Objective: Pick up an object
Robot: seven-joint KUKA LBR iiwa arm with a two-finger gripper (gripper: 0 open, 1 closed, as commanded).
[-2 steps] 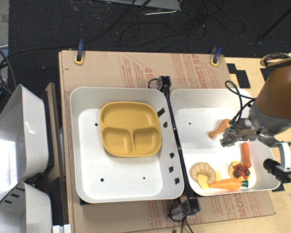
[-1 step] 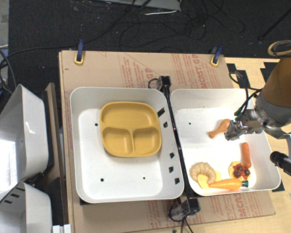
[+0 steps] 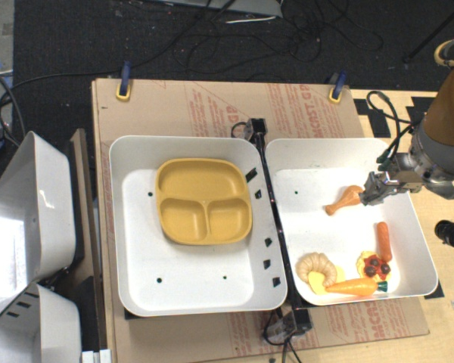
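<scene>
In the right bin (image 3: 310, 153), an orange toy drumstick (image 3: 343, 200) lies near the middle. My gripper (image 3: 374, 189) is low over the bin, right against the drumstick's thick right end. Whether it grips the drumstick is not visible. Nearer the front of the same bin lie a red-orange sausage (image 3: 383, 240), a pale croissant (image 3: 316, 265), an orange carrot (image 3: 352, 285) and a yellow piece with dark berries (image 3: 374, 266).
The left bin (image 3: 132, 225) holds a yellow divided plate (image 3: 204, 201). A dark divider with clips (image 3: 268, 218) runs between the two bins. The arm's grey wrist (image 3: 431, 157) comes in over the right bin's right wall. Cables lie behind the bench.
</scene>
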